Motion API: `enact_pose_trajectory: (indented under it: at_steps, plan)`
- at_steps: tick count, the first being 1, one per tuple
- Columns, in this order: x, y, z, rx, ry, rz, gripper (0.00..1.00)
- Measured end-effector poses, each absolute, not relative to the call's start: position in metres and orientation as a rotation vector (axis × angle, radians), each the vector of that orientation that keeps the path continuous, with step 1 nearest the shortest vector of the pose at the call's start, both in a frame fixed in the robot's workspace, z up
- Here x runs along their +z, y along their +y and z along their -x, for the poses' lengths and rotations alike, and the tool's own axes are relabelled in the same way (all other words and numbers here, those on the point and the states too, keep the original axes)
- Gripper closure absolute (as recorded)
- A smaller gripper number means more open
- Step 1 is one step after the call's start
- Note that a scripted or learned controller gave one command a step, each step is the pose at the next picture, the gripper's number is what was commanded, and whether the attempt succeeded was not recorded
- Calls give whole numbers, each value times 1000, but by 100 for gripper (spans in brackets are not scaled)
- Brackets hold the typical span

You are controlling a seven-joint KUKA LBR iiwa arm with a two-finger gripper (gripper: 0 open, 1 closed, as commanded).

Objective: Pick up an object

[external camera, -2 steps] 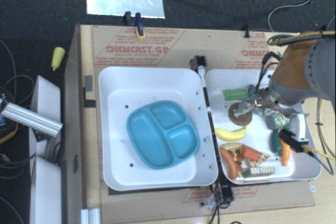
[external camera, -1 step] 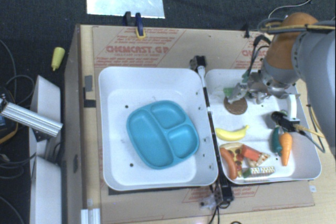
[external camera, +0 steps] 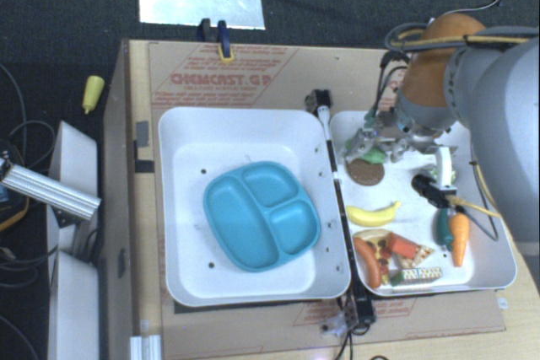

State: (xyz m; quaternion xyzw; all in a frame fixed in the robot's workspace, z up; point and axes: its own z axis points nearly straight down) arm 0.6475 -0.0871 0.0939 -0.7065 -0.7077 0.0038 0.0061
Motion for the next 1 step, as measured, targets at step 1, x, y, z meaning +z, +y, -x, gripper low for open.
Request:
enact_pose_trajectory:
  at_steps: [1]
  plan:
    - [81,-91,-646,17,-2210,2210,0]
